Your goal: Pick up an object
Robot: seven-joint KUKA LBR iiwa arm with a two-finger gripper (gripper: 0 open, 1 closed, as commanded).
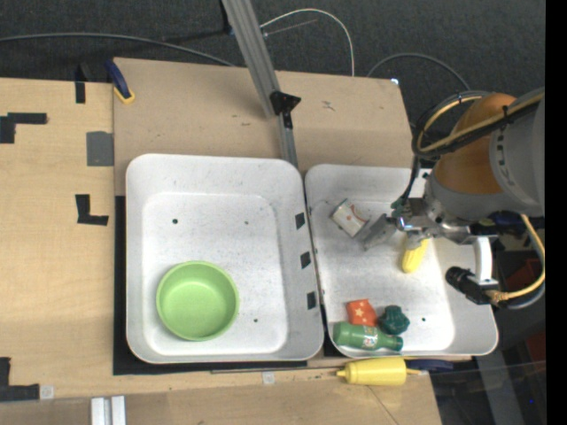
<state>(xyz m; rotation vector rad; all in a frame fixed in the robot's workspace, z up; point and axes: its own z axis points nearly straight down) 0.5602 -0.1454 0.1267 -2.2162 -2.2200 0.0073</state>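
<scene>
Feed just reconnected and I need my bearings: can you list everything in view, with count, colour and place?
bins: 2, white, side by side on the bench
bowl: 1, green, left bin, near corner
wrapped item: 1, grey-white, right bin, far part
yellow piece: 1, yellow, right bin, beside the gripper
small toys: cluster, orange and green, right bin, near edge
bottle: 1, yellow, on the bench in front of the right bin
arm: 1, grey with orange band, from the right
gripper: 1, dark, over the right bin
</scene>
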